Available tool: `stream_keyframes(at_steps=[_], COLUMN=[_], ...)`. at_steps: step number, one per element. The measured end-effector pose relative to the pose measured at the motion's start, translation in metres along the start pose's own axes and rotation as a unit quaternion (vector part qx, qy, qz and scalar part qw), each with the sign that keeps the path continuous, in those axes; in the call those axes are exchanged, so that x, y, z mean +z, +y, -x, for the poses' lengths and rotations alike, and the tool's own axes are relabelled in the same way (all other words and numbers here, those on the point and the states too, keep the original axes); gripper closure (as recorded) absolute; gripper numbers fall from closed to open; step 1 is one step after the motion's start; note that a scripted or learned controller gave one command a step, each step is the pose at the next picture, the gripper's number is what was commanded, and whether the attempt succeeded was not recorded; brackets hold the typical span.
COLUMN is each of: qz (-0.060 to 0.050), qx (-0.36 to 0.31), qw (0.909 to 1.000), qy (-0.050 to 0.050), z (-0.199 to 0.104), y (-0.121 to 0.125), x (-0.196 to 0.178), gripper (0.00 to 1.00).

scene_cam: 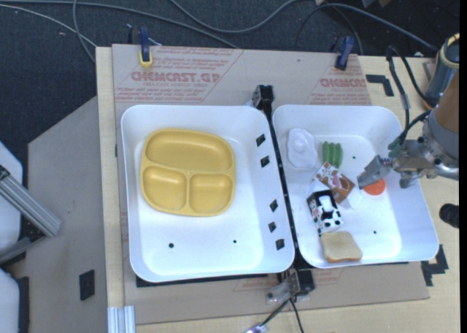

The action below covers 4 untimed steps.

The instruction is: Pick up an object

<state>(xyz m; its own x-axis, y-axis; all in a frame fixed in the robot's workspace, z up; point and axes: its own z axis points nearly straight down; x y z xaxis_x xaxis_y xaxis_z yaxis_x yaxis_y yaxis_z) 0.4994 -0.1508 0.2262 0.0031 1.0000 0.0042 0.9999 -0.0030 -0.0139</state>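
Crowding claw (373, 171): orange piece (375, 188), packet (334, 181).

Tray (188, 172) in left bin (146, 251); toys (325, 211) in right bin (416, 240).

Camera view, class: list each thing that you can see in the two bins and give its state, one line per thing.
yellow divided plate: flat in the left bin, upright, nothing in its compartments.
white cup: in the right bin, on its side.
green item: lying flat.
printed packet: lying flat.
cow toy: lying down.
bread slice: flat, near the front wall.
orange object: at the end effector.
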Motion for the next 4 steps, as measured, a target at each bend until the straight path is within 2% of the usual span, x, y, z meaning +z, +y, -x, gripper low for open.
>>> stream_keyframes(at_steps=[1, 3, 4], qz=[0.006, 0.003, 0.006], qx=[-0.002, -0.001, -0.001], qw=[1.0000, 1.0000, 1.0000], qy=[-0.001, 0.000, -0.001], z=[0.000, 0.009, 0.009], y=[0.003, 0.001, 0.002], x=[-0.006, 0.112, 0.142], gripper=[0.00, 0.00, 0.00])
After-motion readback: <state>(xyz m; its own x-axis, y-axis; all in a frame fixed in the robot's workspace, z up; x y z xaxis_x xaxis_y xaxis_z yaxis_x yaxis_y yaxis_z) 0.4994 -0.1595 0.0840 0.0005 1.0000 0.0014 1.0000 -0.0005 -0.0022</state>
